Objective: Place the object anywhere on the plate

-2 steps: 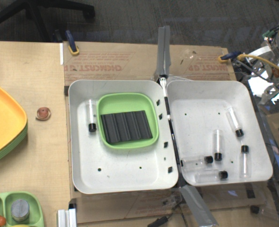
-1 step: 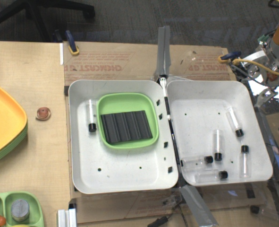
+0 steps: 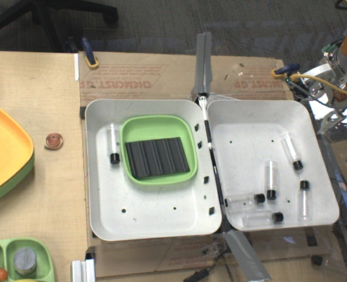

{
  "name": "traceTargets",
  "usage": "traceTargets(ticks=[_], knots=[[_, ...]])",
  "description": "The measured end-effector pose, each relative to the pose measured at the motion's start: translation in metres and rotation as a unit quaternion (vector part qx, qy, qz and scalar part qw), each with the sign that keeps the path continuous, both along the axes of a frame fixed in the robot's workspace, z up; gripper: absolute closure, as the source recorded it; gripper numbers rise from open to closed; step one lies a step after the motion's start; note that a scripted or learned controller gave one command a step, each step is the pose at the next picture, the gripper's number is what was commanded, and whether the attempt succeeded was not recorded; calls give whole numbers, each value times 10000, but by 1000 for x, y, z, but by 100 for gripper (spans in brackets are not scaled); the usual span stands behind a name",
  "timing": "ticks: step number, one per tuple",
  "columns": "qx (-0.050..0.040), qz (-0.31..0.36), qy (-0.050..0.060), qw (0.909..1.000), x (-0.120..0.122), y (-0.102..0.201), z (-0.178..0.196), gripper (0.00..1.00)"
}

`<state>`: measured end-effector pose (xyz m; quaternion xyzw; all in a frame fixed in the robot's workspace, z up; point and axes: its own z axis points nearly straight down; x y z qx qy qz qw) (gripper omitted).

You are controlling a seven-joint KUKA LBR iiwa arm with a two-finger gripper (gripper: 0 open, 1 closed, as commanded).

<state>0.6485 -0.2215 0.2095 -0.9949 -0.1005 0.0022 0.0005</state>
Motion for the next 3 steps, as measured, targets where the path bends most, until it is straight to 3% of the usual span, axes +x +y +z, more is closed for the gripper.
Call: traceTargets(ticks=[3], knots=[[-1, 11, -3, 10000, 1, 0, 14, 0]])
